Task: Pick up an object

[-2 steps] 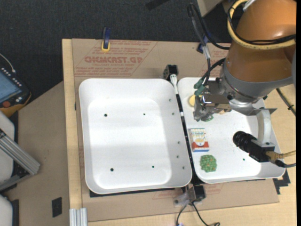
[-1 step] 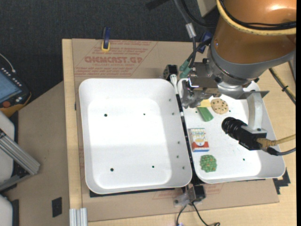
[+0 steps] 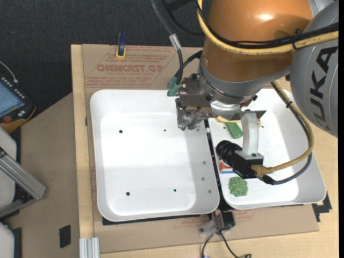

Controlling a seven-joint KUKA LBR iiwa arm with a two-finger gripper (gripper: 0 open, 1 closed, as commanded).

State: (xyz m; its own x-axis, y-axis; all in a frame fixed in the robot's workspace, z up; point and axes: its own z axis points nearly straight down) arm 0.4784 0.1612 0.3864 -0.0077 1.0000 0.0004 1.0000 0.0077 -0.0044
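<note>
The nearest candidate for picking is a green knobbly object (image 3: 238,186) lying near the front of the right bin (image 3: 301,190), just beside a small red and blue item (image 3: 226,170) that is partly covered by the arm's black fitting. A second green piece (image 3: 234,128), flat and elongated, lies further back in the same bin, partly under the arm. So the count as far as it can be made out: two green things and one red and blue thing in the right bin, two white bins in all, and one arm; more may lie hidden beneath the wrist. The left bin (image 3: 107,160) shows a bare white floor with a few small dark dots. The gripper (image 3: 188,120) hangs below the large orange band (image 3: 252,31), over the back of the strip where the two bins meet, well apart from the knobbly green object; whether its fingers are spread or pressed together I cannot tell, and nothing can be seen between them. I judge the step in hand to be the approach, with no grasp yet made. The next move would call for carrying the gripper over into the right bin, centring it above one chosen object, then descending without catching the bin wall
</note>
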